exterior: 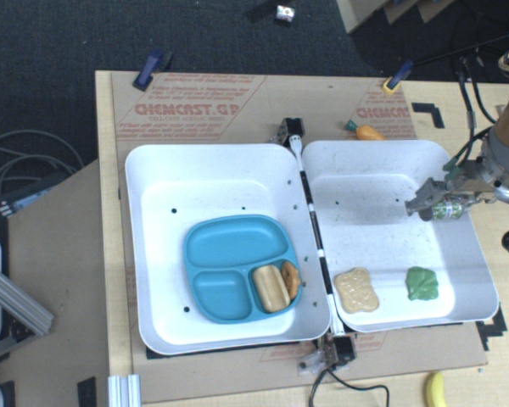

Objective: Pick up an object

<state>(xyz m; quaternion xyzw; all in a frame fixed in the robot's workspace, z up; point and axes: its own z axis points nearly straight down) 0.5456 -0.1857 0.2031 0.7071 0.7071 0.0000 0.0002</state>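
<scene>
camera view, tool (431, 203) over right bin (382, 172), grip state unclear, arm cut off

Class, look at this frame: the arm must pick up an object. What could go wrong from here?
1. The gripper sits above bare floor of the right bin, away from the green piece and the tan piece; closing here would likely grab nothing.
2. Both pieces lie near the bin's front wall, which may obstruct the approach.

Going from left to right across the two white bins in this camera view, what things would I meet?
Blue divided tray → bread roll in the tray's lower-right compartment → tan cracker-like piece → green piece → the robot's gripper.
</scene>
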